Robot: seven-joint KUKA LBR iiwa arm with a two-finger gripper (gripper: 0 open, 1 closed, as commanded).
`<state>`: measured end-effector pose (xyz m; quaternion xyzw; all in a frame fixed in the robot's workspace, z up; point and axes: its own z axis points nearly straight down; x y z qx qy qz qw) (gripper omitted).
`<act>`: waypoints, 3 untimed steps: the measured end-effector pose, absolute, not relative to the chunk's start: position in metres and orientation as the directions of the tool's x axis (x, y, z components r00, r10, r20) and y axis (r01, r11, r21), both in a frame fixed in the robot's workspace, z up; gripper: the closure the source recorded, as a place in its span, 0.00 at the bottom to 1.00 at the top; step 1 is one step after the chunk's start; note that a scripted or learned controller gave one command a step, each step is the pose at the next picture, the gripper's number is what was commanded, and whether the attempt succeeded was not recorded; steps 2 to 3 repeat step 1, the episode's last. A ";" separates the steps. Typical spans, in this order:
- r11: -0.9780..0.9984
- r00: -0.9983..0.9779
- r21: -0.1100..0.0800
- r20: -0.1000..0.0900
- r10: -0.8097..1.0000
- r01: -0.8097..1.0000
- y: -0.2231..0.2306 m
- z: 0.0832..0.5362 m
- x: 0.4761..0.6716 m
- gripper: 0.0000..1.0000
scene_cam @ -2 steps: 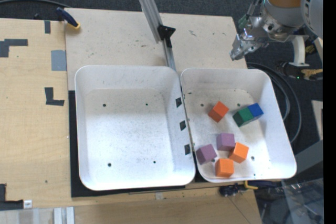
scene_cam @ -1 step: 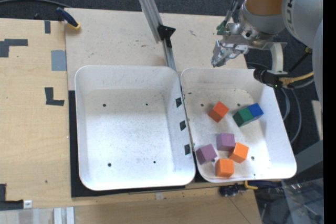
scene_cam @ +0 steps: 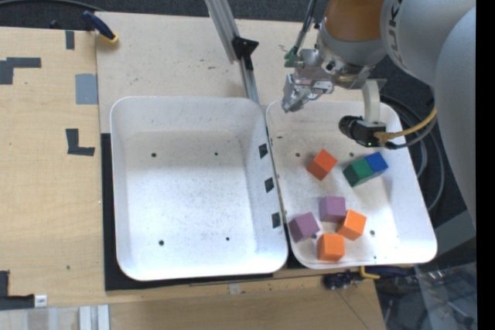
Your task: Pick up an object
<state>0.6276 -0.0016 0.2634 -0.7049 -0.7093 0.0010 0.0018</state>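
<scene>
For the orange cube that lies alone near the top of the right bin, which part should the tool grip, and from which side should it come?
Probably from straight above, closing on two opposite flat side faces of the orange cube. It sits turned at an angle, so the tool would need to rotate to match. Bare floor of the right bin surrounds it; the green block is the nearest neighbour, on its right.

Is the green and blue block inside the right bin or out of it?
Inside: the green and blue block lies on the right bin's floor.

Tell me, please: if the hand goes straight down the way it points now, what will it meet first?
Probably the bare floor of the right bin near its far-left corner. The hand hangs there, and the nearest block, the orange cube, lies off to the side. Depth is uncertain from this slanted view.
</scene>
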 end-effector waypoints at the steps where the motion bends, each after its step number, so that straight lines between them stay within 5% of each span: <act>1: 0.007 -0.007 -0.004 0.002 1.000 1.000 0.051 0.259 0.600 1.00; 3: 0.007 -0.007 -0.004 0.002 1.000 1.000 0.051 0.259 0.600 1.00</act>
